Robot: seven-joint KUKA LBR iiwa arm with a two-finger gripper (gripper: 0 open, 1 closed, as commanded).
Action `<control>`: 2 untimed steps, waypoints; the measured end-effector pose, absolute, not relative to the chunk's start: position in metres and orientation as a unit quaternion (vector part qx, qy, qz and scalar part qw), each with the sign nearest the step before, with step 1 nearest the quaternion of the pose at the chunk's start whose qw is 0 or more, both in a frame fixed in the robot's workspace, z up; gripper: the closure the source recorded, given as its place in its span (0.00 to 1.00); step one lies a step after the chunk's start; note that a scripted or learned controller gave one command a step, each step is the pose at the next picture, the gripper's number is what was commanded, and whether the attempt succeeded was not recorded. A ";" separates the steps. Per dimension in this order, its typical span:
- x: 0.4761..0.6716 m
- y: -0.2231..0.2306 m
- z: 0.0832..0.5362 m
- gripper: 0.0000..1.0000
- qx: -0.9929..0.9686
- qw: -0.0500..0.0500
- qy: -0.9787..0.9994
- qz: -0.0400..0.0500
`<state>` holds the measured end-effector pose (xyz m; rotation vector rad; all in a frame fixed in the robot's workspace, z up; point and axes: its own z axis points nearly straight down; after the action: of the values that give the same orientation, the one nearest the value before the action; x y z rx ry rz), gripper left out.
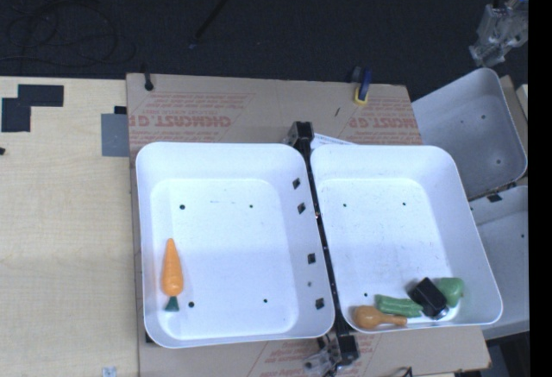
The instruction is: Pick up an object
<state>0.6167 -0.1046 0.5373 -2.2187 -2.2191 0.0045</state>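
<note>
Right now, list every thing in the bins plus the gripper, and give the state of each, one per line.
Carrot: lying flat in the left bin, near its front left corner, apart from everything else.
Black block: in the right bin, resting on the green items.
Green vegetable: lying flat, touching the black block.
Orange pear-shaped piece: lying at the front wall.
Gripper: raised, away from both bins.
</note>
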 end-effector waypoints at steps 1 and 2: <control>0.622 -0.060 0.537 1.00 -0.706 0.002 -0.708 0.001; 0.618 -0.038 0.537 1.00 -0.707 0.002 -0.708 0.002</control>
<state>0.6182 -0.0376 0.5371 -2.2168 -2.2200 0.0057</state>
